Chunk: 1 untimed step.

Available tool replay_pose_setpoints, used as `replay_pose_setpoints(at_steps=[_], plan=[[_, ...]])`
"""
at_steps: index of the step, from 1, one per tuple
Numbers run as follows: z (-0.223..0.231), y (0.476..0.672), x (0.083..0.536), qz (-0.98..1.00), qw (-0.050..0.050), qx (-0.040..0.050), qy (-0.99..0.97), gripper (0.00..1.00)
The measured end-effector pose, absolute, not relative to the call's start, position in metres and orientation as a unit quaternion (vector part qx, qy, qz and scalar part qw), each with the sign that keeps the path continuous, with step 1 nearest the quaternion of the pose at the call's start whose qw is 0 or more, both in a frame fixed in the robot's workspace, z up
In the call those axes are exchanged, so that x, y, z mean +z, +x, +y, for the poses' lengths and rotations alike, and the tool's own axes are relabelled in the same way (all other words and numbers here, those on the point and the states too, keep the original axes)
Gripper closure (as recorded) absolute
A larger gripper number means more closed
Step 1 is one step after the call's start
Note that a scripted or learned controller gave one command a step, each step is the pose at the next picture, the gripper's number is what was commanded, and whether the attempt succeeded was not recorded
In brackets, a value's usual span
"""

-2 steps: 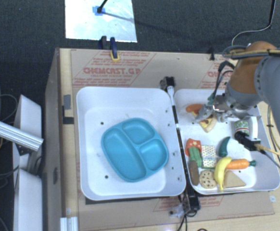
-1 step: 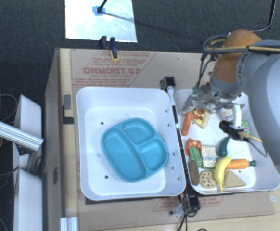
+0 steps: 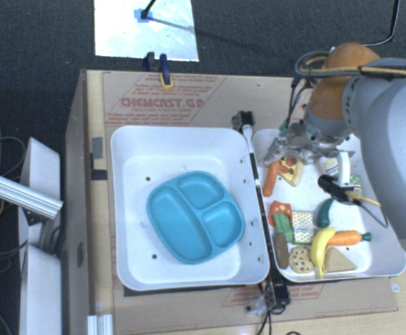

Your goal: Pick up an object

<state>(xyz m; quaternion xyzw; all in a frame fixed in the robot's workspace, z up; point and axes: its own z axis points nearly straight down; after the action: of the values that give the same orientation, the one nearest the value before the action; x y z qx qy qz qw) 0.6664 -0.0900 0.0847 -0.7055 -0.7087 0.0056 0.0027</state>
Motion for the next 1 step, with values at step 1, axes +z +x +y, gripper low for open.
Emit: replay_pose_setpoints(at_steps=[1], plan=[[-0.0863, 0.6571, 0.0852, -0.708, -0.001, 0.0011, -0.707, 0.00]])
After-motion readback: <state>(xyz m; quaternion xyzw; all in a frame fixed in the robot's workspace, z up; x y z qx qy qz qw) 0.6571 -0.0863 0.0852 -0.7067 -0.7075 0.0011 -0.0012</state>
